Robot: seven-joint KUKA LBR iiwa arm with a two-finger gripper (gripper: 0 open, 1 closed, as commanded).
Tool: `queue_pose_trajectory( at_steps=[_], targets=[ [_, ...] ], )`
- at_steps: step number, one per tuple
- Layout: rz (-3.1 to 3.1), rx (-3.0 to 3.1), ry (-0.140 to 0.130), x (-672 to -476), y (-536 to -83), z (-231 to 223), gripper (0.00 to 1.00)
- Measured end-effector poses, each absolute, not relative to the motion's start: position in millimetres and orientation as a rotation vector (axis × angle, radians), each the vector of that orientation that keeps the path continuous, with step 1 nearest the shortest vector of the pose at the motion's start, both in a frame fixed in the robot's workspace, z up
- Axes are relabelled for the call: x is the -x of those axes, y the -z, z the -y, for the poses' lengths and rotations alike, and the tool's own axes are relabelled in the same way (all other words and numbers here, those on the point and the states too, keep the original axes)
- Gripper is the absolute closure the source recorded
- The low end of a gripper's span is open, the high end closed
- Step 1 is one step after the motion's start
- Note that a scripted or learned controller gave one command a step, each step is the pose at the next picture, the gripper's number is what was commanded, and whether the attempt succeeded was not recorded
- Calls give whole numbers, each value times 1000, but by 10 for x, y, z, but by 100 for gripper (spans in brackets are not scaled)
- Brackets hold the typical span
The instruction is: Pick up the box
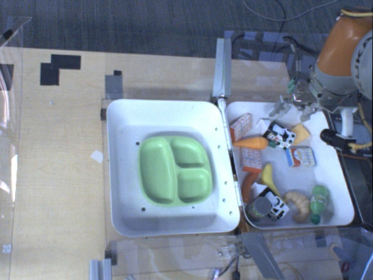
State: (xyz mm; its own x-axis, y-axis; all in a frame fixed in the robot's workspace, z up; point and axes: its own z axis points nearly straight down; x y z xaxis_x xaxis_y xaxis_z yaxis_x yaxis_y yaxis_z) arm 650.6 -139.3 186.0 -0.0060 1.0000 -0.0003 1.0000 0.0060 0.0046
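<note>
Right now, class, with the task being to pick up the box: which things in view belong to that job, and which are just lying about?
Belongs to the job:
- small box, at the right bin's far left
- blue-and-white carton, mid-bin
- gripper, over the bin's far edge

Just lying about:
- carrot
- banana
- croissant
- green bottle
- green divided tray, left bin
</note>
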Motion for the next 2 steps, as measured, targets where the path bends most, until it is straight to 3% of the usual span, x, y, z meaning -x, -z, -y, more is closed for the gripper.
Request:
queue_pose_trajectory(
  at_steps=[1,2],
  targets=[
    [-2110,-2320,-6,-5931,-1037,1701,0],
    [-2164,-2250,-22,-5699,-949,1979,0]
  ],
)
